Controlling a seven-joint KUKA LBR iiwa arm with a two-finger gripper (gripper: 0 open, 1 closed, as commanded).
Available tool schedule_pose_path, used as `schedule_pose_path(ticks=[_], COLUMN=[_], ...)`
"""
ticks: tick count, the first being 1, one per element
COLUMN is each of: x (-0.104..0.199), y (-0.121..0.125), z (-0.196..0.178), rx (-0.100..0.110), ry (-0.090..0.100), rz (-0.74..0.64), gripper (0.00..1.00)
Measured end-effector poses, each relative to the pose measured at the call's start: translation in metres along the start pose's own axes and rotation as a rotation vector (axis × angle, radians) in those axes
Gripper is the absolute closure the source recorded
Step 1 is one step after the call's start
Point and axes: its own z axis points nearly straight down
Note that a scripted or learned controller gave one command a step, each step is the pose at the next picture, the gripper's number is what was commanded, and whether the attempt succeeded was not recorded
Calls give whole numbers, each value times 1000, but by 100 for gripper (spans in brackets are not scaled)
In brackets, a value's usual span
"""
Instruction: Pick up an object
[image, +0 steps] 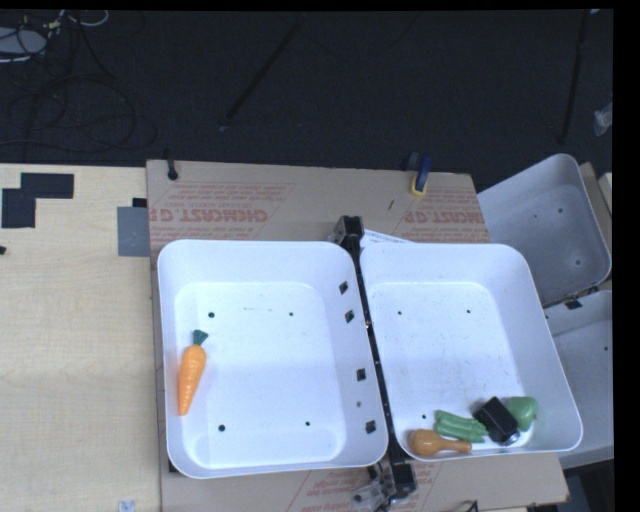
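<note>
One carrot (191, 378) in left bin (262, 352) | perhaps four toys (497, 420) in right bin (450, 340) | pincer: cannot tell

The cardboard sheet (300, 205) under the two bins carries red printed lettering, seen upside down and mirrored. It appears twice, once behind the left bin and once behind the right, and is too blurred to read with certainty.
</note>
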Motion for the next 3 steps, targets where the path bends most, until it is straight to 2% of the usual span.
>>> schedule_pose_path(ticks=[1, 2, 3], x=[5, 92, 194], y=[1, 0, 0], z=[-10, 0, -1], rx=[2, 2, 3], ry=[1, 5, 5], rz=[-9, -12, -15], gripper=[100, 100, 100])
